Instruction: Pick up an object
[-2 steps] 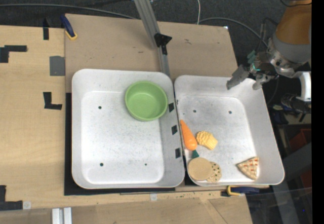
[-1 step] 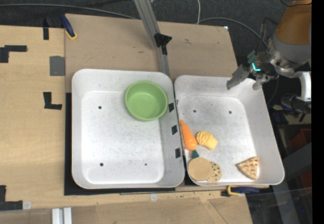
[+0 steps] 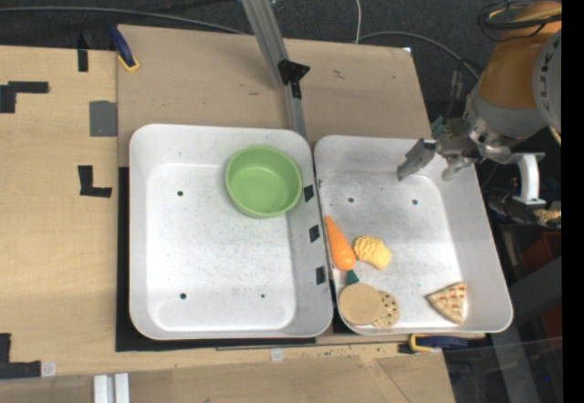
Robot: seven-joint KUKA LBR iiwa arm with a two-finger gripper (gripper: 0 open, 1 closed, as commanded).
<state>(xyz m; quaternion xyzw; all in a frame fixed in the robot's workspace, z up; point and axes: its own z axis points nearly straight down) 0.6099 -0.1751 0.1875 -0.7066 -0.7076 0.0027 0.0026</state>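
Lying carrot (image 3: 339,244), tip toward upper-left.

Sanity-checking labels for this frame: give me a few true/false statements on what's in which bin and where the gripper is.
1. The green bowl sits in the left bin. True.
2. The carrot lies in the left bin. False: it is in the right bin, near the inner wall.
3. The gripper is above the right bin's far part with nothing between its fingers. True.
4. The pizza slice touches the carrot. False: it lies apart, at the bin's near right corner.
5. The cookie lies beside the tan disc. True.
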